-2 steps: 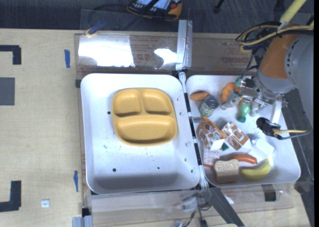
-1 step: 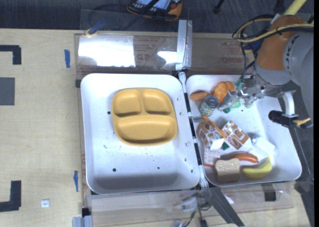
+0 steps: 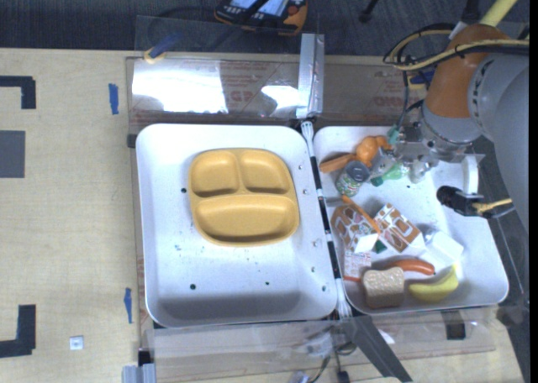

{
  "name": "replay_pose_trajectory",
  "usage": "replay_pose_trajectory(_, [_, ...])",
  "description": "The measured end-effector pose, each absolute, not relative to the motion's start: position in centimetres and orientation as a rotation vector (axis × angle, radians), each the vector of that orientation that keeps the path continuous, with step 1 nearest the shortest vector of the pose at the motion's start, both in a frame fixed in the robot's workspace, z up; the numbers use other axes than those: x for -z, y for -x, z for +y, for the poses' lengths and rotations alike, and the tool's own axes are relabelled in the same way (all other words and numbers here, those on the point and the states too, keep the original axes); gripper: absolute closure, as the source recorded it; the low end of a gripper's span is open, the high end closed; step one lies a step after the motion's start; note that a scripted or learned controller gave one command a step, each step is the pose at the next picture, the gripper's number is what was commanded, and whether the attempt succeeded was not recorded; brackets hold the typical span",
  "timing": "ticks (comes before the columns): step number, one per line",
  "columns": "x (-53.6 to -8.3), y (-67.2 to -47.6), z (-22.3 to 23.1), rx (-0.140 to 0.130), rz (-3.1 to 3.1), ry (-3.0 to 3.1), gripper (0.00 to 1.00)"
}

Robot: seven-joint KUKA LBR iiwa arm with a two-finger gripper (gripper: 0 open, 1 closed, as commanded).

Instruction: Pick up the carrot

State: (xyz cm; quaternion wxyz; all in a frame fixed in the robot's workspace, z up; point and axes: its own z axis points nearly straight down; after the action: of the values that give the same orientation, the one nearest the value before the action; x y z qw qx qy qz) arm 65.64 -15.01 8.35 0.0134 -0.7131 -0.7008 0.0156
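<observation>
The claw (image 3: 409,160) hangs low over the right bin's (image 3: 486,285) far end; whether it is wide or closed cannot be told. The carrot (image 3: 335,161), a slim, smooth orange taper, lies well left of it, past a round orange fruit (image 3: 367,149), near the bin's left wall.

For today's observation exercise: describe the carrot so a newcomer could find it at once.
Start at the right-hand white bin, then go to its far left corner beside the divider. There the carrot lies, a slim orange taper. Unlike the rounder orange fruit beside it, it is long and pointed.
</observation>
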Motion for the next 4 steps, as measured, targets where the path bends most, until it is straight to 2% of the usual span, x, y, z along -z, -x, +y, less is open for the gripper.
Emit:
replay_pose_trajectory(1, [-16.1,-66.7,-12.2,-0.002,-1.872,2.522,0.00])
replay_pose_trajectory(2, [-8.5,-65.9,-17.5,-0.040,-1.650,2.653,0.00])
replay_pose_trajectory(3, [-18.8,-66.4,-16.2,0.001,-1.514,2.755,0.00])
replay_pose_trajectory(4, [-10.7,-62.8,-16.5,0.001,-1.425,2.801,0.00])
